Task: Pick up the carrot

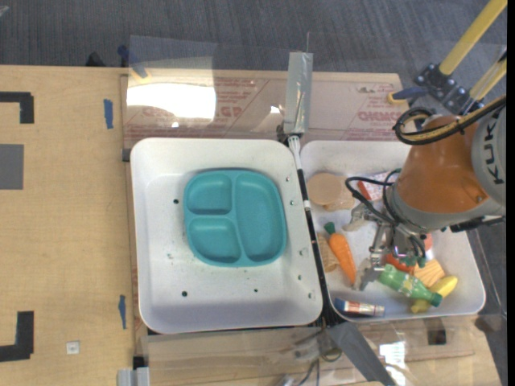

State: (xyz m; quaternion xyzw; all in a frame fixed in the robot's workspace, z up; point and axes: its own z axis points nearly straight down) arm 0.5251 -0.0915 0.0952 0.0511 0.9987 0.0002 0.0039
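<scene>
Here the gripper [372, 270] hangs spread, holding nothing, just beside the carrot [343, 253].

Single fixed camera above the bench, looking down at a slant and from some way off on the left bin [153, 215] and right bin [467, 288]; the arm [438, 175] enters from the right

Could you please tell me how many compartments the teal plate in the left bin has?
3. The teal plate has a small compartment at upper left, another at lower left, and one long compartment down its right side.
</scene>
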